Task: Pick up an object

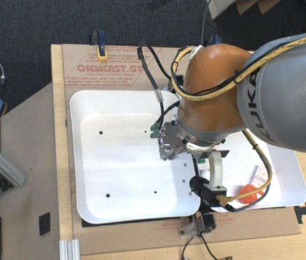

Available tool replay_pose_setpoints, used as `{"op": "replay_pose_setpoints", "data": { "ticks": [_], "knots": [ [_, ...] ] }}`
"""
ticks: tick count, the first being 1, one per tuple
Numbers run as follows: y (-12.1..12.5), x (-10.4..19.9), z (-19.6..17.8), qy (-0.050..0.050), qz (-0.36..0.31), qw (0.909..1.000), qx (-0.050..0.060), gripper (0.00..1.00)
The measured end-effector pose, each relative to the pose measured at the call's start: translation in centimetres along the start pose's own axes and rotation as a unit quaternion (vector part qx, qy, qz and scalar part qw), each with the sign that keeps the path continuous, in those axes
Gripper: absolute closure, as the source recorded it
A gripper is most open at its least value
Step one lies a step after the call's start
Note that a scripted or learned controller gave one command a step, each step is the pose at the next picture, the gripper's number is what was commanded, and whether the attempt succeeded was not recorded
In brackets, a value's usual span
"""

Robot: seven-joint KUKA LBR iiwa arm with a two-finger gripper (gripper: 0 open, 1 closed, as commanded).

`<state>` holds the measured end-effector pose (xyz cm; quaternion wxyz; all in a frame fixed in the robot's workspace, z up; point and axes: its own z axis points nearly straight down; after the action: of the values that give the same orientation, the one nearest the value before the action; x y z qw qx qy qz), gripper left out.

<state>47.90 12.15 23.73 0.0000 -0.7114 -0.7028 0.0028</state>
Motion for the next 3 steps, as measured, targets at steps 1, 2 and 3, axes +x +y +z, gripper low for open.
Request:
{"op": "replay_pose_setpoints", "data": {
  "ticks": [1,2,3],
  "knots": [
    [2.1,-19.4,-2.8,-0.002,0.003,1.0,-0.004,1.0],
    [2.1,-18.3,-3.7,0.001,-0.005,1.0,-0.004,1.0],
    [2.2,-18.3,-4.7,0.001,-0.005,1.0,-0.005,1.0]
  ]
}}
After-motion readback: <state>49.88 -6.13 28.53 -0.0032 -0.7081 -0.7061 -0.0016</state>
